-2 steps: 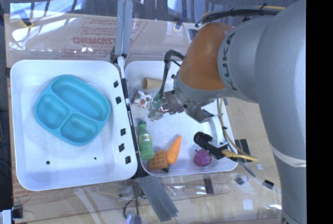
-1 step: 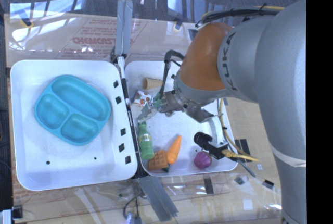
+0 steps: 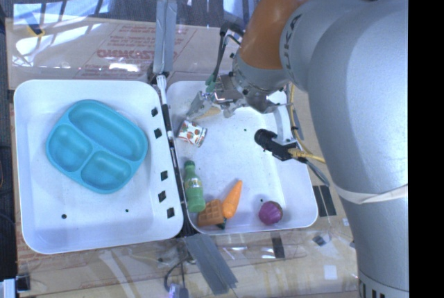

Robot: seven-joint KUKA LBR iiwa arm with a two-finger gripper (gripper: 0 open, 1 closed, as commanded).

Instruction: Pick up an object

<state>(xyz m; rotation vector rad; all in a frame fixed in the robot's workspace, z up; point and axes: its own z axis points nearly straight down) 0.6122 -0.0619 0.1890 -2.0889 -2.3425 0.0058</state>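
My gripper point(image 3: 203, 104) hangs over the far left corner of the right bin point(image 3: 298, 217), under the orange-banded wrist. Just below and left of it, a small patterned can point(image 3: 192, 132) lies on its side on the bin floor, close to the gripper tip; contact between them cannot be made out. Along the near edge of the same bin lie a green bottle point(image 3: 193, 187), an orange carrot point(image 3: 232, 197), a tan waffle-like piece point(image 3: 211, 213) and a purple round object point(image 3: 270, 212).
A blue divided plate point(image 3: 97, 144) rests in the left bin point(image 3: 35, 220). A black divider strip point(image 3: 165, 151) runs between the bins. The grey arm covers the right side of the bench, with a black cable fitting point(image 3: 274, 143) over the right bin.
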